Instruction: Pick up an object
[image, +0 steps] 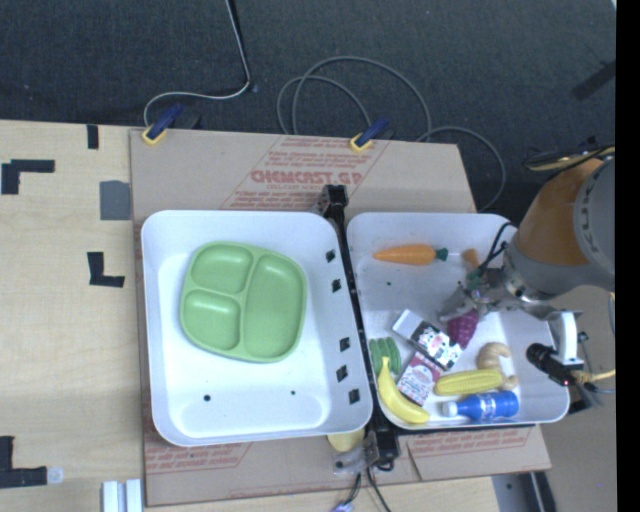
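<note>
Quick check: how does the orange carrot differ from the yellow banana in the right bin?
The orange carrot with a green top lies straight near the far wall of the right white bin, alone on bare floor. The yellow banana is curved, lies at the near edge, and is crowded against a small printed packet. Both are elongated toy foods lying flat.

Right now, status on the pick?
Gripper low in the right bin, above the purple item; grasp unconfirmed. Carrot lies apart. Small cartons, banana, blue bottle crowd the near corner.
</note>
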